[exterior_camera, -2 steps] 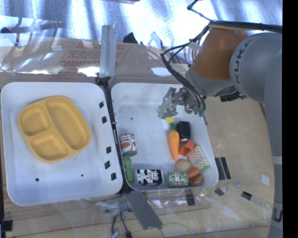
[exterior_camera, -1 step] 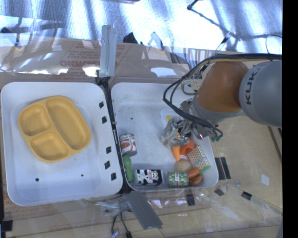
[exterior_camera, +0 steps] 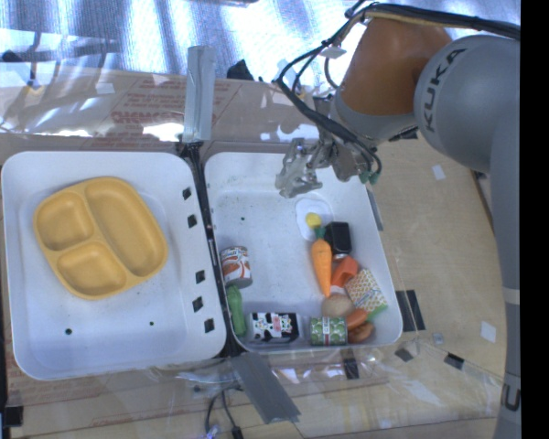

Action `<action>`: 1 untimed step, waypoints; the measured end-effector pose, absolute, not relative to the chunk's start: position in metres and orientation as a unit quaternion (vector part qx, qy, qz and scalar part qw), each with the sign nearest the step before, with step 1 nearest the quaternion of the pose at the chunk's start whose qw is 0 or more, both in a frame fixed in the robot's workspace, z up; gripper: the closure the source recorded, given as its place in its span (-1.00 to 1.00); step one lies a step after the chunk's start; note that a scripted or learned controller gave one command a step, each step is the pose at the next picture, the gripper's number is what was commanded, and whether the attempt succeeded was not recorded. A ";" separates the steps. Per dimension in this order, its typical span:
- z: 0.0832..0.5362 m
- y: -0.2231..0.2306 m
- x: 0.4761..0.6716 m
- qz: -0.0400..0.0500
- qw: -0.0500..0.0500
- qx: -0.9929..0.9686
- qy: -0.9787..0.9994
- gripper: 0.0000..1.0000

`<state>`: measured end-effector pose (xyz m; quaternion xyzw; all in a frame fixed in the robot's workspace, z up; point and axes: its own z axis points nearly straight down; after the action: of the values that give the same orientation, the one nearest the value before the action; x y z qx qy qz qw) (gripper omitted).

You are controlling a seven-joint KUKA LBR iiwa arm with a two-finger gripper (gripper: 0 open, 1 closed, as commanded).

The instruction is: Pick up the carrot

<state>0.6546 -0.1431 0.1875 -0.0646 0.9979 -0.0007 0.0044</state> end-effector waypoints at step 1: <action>0.185 -0.145 0.653 -0.001 0.002 -0.063 0.998 -1.00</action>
<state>0.6532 -0.1449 0.1854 -0.0632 0.9980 -0.0007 0.0023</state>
